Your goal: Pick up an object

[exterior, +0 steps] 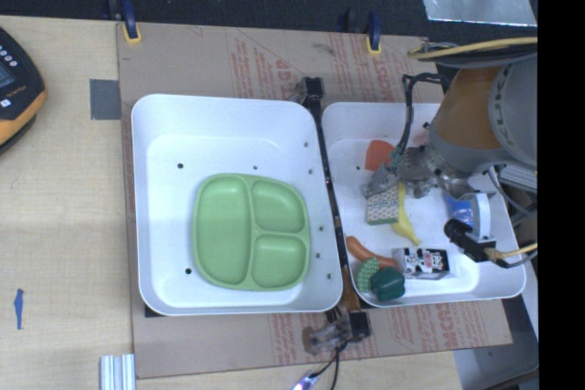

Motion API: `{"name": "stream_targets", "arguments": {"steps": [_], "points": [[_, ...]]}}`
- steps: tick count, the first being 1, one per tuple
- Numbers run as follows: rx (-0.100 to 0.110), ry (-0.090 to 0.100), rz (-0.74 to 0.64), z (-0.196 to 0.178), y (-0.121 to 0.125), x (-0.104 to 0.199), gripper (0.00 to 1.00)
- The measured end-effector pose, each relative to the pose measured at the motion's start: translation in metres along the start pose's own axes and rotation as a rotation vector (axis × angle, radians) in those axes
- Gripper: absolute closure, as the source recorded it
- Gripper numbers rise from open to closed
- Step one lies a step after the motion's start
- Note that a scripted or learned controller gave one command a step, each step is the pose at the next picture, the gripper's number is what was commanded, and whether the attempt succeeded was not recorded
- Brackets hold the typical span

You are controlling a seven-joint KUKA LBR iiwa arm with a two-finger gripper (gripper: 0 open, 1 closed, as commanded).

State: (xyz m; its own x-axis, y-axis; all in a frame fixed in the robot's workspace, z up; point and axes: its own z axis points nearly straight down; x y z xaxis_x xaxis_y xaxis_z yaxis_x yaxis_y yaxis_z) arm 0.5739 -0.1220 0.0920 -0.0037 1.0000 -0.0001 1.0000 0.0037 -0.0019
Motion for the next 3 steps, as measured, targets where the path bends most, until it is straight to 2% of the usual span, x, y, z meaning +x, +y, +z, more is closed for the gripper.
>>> {"name": "stream_targets", "arguments": {"steps": [1, 2, 3], "points": [[0.001, 0.001, -0.001, 0.0, 0.055, 0.027, 0.0], [0.003, 0.0, -0.005, -0.011, 0.055, 0.026, 1.0], [0.0, 0.001, -0.002, -0.1, 0.011, 0.066, 1.0]]}}
